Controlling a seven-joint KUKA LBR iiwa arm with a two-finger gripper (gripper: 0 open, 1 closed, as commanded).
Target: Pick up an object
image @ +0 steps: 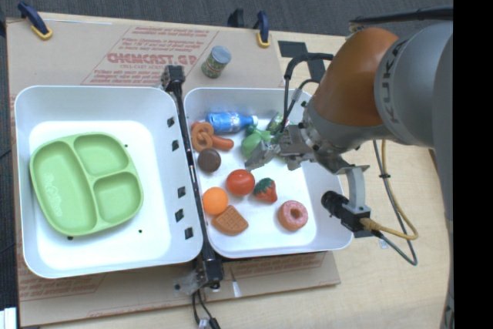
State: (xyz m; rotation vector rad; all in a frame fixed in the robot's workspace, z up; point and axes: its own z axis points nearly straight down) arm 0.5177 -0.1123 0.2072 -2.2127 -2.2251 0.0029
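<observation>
- Hovering over the right bin (327, 239), the claw (266, 152) sits at a green toy (253, 141), centre frame
- Whether its fingers grip it, I cannot tell
- Tomato (240, 182) and donut (293, 215) lie below

Only readable text: red print on the brown cardboard sheet (115, 58) lying on the worktop under the bins. Big line reads roughly "CHEMCAST GP"; last letters uncertain. Smaller red lines above and below it are too small to read. More red print on the cardboard's lower left edge, illegible. The small can (216, 62) has a label, but it is illegible.
</observation>
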